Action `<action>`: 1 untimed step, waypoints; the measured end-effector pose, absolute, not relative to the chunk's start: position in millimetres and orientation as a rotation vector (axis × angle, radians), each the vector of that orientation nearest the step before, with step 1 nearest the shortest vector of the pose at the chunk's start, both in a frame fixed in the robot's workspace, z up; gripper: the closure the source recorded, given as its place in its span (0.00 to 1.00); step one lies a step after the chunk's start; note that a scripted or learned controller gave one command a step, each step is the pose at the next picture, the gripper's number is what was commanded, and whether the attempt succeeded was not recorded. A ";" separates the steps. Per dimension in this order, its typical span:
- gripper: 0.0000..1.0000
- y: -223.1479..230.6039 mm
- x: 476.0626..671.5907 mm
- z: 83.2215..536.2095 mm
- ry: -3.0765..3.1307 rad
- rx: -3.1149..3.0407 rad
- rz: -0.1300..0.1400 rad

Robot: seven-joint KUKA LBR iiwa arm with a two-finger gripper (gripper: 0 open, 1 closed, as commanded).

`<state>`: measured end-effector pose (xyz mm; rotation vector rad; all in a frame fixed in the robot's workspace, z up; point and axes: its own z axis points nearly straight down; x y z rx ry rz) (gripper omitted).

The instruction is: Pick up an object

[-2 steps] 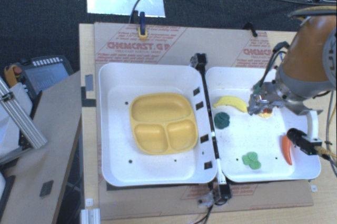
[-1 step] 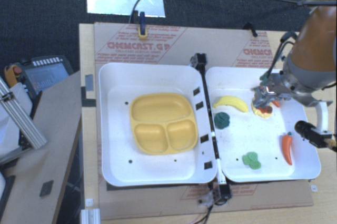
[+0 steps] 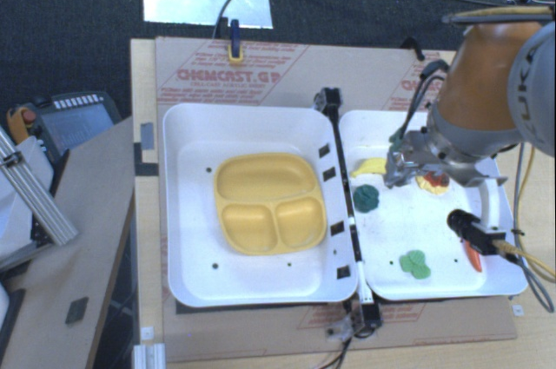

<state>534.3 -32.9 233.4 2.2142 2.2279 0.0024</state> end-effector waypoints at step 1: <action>1.00 16.5 530.0 225.8 2.229 2.213 0.003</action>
